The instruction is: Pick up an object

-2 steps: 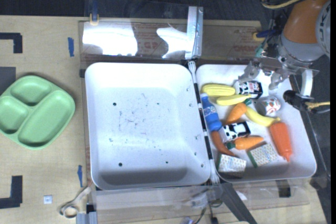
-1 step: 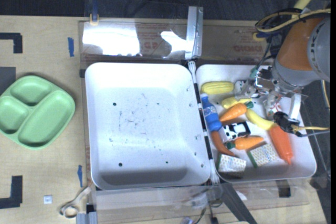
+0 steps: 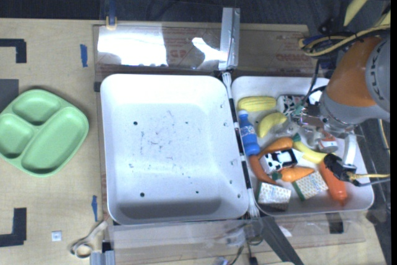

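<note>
A cluttered right bin (image 3: 366, 195) was seen beneath the gripper (image 3: 308, 123), whose finger state could not be told, while a yellow banana (image 3: 268, 123), at nine o'clock from it, was judged light, smooth, best pinched across its middle.

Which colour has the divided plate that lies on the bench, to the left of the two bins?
Light green. The divided plate shows in the camera view, on the wooden bench left of the bins.

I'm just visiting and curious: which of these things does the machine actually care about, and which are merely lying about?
For the job:
gripper
right bin
blue bottle
bananas
carrot

Just lying about:
left bin
green divided plate
</note>
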Robot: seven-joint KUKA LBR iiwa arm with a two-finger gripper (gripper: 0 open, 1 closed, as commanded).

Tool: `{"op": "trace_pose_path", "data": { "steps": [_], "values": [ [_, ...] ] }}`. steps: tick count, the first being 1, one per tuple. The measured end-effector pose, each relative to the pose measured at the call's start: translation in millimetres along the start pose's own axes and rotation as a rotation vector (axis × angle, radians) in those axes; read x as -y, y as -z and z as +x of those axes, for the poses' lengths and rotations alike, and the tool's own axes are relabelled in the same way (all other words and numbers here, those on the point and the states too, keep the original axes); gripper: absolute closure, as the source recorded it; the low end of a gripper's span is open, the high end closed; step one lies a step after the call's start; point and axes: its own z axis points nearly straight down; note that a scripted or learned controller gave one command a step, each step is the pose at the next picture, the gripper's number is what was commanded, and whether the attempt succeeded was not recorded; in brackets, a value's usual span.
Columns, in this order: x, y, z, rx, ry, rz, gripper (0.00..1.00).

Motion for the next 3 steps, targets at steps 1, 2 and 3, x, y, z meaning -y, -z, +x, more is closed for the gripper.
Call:
{"op": "trace_pose_path", "data": {
  "steps": [1,2,3],
  "values": [
    [-0.2,9.0,-3.4,0.006,-0.004,-0.002,1.0],
    [-58.4,109.8,17.8,0.014,0.018,0.007,1.0],
    [-61.8,144.5,76.1,0.015,-0.311,0.006,1.0]
  ]
}}
